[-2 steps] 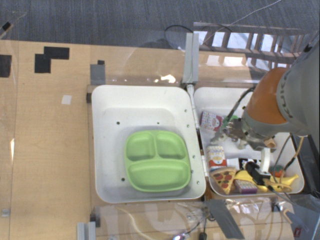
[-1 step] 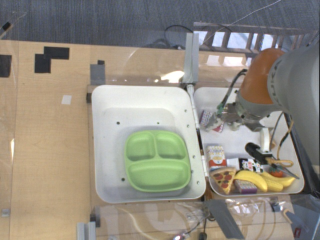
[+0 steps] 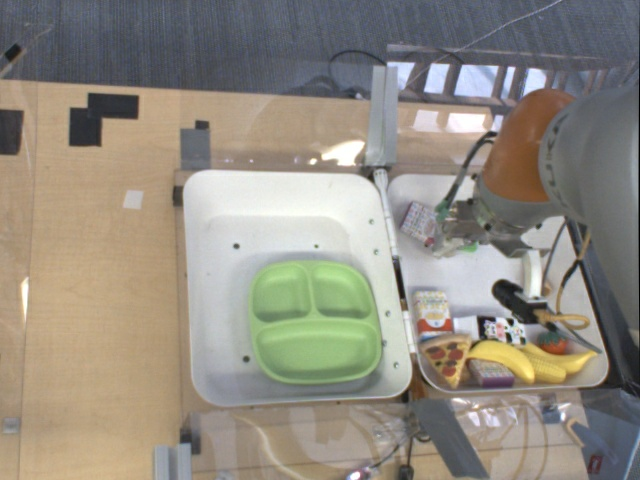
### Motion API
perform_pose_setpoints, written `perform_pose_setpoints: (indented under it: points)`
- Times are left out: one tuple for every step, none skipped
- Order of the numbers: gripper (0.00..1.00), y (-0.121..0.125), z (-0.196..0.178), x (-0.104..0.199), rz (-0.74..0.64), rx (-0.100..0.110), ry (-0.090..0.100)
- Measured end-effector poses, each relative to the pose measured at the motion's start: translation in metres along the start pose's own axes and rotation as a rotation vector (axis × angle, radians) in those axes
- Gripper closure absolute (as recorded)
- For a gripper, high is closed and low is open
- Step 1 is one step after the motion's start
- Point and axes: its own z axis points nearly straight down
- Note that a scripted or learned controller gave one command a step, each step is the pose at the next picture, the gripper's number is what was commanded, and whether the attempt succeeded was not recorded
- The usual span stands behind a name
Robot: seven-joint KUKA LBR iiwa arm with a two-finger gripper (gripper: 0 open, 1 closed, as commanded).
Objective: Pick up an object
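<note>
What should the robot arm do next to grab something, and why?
Probably move the gripper toward the near end of the right bin and lower it over the banana. The gripper sits high in that bin next to a small packet, while most toys are heaped at the near end, and the banana lies on top.

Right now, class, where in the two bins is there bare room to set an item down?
Left white bin: bare floor above and left of the green divided plate. Right white bin: a bare patch mid-floor, below the gripper. Its near end is crowded with the yellow banana and toy foods.
</note>
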Motion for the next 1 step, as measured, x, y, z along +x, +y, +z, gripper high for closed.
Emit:
perform_pose_setpoints:
  points:
    - [0.0, 0.0001, -0.0001, 0.0, 0.0, 0.0, 0.0]
